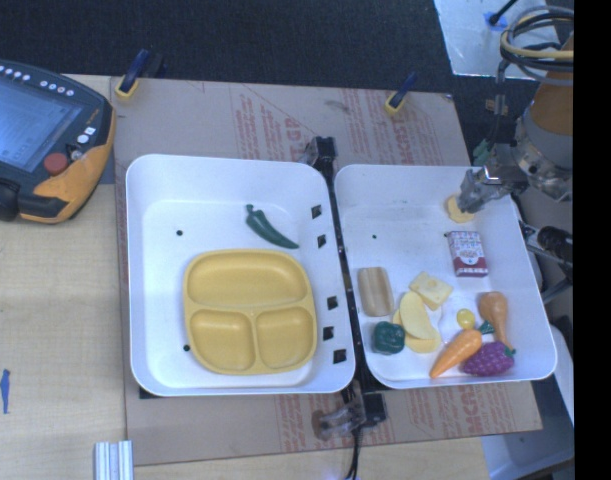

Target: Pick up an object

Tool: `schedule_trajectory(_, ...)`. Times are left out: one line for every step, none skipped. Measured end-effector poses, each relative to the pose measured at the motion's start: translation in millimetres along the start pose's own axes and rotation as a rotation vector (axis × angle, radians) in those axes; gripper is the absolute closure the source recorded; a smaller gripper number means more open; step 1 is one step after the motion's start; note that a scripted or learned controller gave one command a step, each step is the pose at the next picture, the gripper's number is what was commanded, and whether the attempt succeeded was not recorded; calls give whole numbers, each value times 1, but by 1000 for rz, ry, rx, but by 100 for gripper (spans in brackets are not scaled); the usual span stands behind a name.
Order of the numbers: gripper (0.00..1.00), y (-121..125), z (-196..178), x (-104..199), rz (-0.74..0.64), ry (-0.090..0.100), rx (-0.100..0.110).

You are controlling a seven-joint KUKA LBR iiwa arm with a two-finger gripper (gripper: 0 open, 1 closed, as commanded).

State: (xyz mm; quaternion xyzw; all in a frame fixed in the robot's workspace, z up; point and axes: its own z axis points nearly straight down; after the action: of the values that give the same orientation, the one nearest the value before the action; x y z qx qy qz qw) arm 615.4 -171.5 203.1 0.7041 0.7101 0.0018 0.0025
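tool (472, 200): low at far right of right bin (385, 193), at the yellow disc (458, 209); opening can't be told, no sign it holds anything
arm: reaches in from right, over bin's far right rim
target (my guess): disc, flat on bin floor, far right corner, apart from other items
nearest item: red box (467, 253), just nearer than disc
other picks: carrot (455, 352), grapes (488, 359), near right; bread (374, 290), broccoli (388, 338) near middle
left bin (155, 183): yellow tray (250, 310), green pepper (270, 228) beyond it
step: closing in on disc, not lifted
how to do well: centre over disc, go right down, it's thin; mind rim; lift straight
risk: fingers slide over disc
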Motion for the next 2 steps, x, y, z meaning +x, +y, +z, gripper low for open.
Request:
schedule_trajectory(0,-3,5,-2,4,1,8)
schedule_trajectory(0,-10,82,-41,6,0,13)
